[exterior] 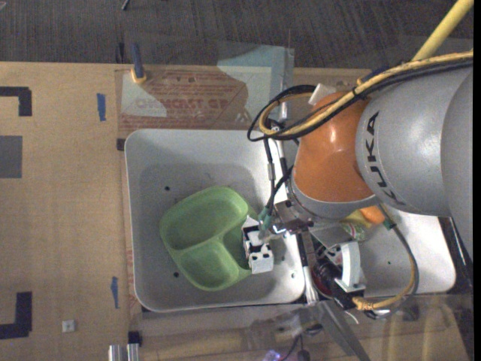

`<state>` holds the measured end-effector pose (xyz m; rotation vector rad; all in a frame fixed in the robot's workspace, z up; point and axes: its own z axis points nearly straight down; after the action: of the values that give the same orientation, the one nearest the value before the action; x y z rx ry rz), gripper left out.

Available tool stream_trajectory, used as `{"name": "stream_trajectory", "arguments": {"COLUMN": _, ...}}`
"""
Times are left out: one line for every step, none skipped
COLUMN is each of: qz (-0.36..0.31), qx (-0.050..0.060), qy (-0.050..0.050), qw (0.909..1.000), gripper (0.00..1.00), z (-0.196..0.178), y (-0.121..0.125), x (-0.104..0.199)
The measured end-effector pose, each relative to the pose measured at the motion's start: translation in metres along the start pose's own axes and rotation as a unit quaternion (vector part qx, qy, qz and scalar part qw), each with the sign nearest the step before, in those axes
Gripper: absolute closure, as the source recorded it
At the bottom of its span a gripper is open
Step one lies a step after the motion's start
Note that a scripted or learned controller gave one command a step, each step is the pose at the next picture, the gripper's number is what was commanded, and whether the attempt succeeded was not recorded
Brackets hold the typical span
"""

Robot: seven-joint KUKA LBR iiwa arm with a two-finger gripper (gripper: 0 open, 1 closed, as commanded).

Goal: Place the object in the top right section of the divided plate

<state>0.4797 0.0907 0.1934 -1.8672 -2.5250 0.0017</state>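
Hovered with gripper at the right rim of the green divided plate in the left bin, grasp impossible to tell; risked any release there striking the rim and missing the section.

Hand sits low at the right edge of the green divided plate, inside the left white bin. Left of the hand: the plate's ridges and rim stand in the way. Beyond the plate, bare bin floor along the far and left walls leaves passing room. Just right of the hand: the wall shared with the right bin. Above the hand, black and yellow cables loop across the approach. Near bin wall is close below.
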Motion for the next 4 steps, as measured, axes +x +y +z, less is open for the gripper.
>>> {"name": "stream_trajectory", "arguments": {"qz": -0.001, "qx": 0.0, "qy": 0.0, "qw": 1.0, "gripper": 1.0, "z": 0.009, "y": -0.014, "x": -0.045}}
{"name": "stream_trajectory", "arguments": {"qz": -0.028, "qx": -0.001, "qy": 0.0, "qw": 0.9996, "gripper": 1.0, "z": -0.017, "y": 0.005, "x": 0.016}}
{"name": "stream_trajectory", "arguments": {"qz": -0.019, "qx": -0.001, "qy": 0.0, "qw": 0.9998, "gripper": 1.0, "z": -0.001, "y": 0.022, "x": 0.073}}
{"name": "stream_trajectory", "arguments": {"qz": -0.017, "qx": -0.001, "qy": 0.0, "qw": 0.9998, "gripper": 1.0, "z": -0.023, "y": 0.049, "x": 0.1}}
